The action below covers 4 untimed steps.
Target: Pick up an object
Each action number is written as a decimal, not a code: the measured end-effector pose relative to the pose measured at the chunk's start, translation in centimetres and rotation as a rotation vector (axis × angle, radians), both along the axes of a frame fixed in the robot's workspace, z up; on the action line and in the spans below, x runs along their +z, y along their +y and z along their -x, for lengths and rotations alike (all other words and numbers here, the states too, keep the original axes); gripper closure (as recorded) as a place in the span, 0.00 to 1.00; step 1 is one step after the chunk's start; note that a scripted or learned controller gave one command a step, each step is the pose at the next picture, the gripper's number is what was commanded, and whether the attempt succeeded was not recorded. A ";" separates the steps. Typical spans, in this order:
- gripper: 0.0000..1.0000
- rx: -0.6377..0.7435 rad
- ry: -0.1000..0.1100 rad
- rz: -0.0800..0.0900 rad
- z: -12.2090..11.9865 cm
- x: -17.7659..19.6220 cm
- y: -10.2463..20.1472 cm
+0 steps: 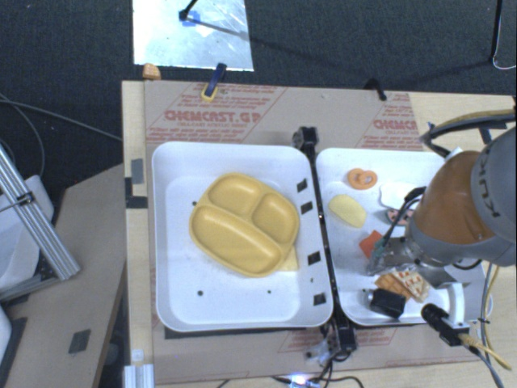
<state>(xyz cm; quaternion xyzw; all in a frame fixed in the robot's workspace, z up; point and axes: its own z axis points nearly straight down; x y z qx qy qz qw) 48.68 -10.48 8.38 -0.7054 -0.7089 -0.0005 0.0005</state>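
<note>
**Camera view: arm low over the right bin's toys**

Camera view looks down on the right bin (404, 162), where the small things lie. The gripper (393, 257) hangs low over the middle of this bin, its dark body crowded among them; whether the fingers are apart or together cannot be told, and nothing is seen clamped between them.

Taking the gripper as the landmark: just to its left lies a small red-orange block (370, 242), touching or nearly touching it. Just below it sits a patterned tan-and-red piece like a slice of toy food (401, 282), and below that, a black block (386, 302) near the bin's front wall. Up and to the left lies a pale yellow rounded piece (347, 210), apart from the gripper. Farther up is an orange ring-shaped piece (362, 179).

Well to the left of the gripper, past the divider, the left bin (174, 297) holds a yellow compartment tray (244, 223), tilted against the bin's sides.

Both bins rest on a cardboard sheet (242, 111) on the counter. The arm (464, 208), grey with its orange band, comes in from the right.
</note>
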 end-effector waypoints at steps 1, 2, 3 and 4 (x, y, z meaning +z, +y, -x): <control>1.00 0.000 -0.009 0.004 -2.9 7.8 -1.2; 1.00 -0.003 0.004 0.000 -0.2 2.5 0.2; 1.00 -0.001 -0.010 0.005 -5.8 8.8 -2.9; 1.00 -0.003 0.005 -0.002 -1.8 3.1 0.4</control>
